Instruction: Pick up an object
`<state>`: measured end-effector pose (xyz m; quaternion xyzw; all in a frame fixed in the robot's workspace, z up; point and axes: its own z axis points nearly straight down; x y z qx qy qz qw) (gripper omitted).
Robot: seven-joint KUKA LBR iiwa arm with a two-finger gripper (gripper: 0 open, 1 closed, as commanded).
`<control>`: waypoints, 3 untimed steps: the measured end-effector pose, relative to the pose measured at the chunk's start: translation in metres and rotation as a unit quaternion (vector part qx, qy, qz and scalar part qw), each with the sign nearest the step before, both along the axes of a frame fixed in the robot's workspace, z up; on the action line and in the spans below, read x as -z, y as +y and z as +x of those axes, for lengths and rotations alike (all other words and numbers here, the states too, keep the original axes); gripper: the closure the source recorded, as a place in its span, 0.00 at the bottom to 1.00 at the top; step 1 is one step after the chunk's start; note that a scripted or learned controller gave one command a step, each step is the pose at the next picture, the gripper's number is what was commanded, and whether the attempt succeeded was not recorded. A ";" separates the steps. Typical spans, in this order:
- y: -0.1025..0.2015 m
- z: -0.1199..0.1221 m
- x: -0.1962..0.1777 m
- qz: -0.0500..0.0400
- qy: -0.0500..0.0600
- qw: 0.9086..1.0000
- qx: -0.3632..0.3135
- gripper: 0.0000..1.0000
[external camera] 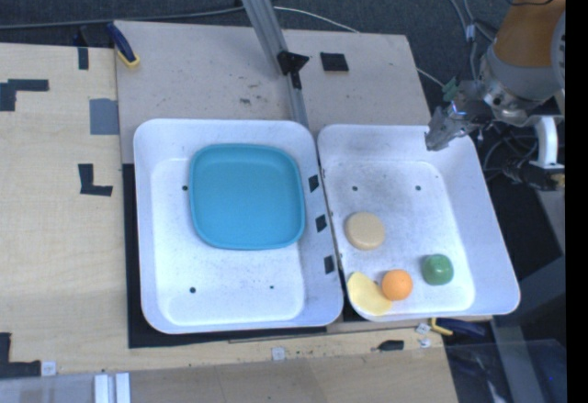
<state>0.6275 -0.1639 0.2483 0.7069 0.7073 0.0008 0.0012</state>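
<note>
Yellow piece (pixel 367 296); tool (pixel 439 137) far, empty-looking.

On the bench stood two white bins (pixel 147 208), the left holding one blue plate (pixel 246 195) and the right holding four small things: one beige disc (pixel 365 231), one yellow piece (pixel 366 296), one orange ball (pixel 397 285) and one green ball (pixel 437 269).

I log the gripper (pixel 439 137) over the right bin's (pixel 478 181) far rim; disc (pixel 365 231), two balls (pixel 397 285) (pixel 437 269) and wedge (pixel 366 296) nearer; plate (pixel 246 195) leftward in left bin (pixel 156 208).
</note>
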 end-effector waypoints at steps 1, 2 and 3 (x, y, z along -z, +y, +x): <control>0.063 -0.006 0.004 0.001 0.002 1.000 -0.002 1.00; 0.122 -0.016 0.000 0.001 0.001 1.000 -0.002 1.00; 0.178 -0.024 -0.003 0.001 0.002 1.000 -0.002 1.00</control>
